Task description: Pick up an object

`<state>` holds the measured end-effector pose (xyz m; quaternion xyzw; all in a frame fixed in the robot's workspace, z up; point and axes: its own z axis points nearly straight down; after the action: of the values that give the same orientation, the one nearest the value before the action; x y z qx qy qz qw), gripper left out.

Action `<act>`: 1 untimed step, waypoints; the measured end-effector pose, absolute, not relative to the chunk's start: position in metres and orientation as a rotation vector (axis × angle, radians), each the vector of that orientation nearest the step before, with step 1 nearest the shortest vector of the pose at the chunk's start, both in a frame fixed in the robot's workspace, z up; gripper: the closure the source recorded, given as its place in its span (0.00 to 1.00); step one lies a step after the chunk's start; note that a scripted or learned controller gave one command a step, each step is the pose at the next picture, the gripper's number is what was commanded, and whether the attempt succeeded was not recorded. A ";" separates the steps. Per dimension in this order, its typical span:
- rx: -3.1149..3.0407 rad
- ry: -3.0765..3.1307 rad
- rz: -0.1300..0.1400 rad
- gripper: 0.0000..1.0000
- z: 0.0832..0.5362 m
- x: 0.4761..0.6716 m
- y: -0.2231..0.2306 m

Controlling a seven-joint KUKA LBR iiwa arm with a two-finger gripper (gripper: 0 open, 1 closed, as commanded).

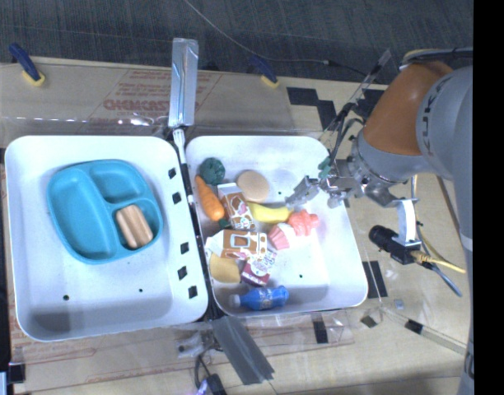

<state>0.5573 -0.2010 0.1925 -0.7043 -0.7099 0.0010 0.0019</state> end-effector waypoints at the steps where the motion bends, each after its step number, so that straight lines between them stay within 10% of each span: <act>1: -1.818 -2.566 0.000 0.00 0.264 0.547 -0.210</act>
<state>0.5471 -0.2104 0.2643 -0.5780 -0.8160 0.0000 -0.0016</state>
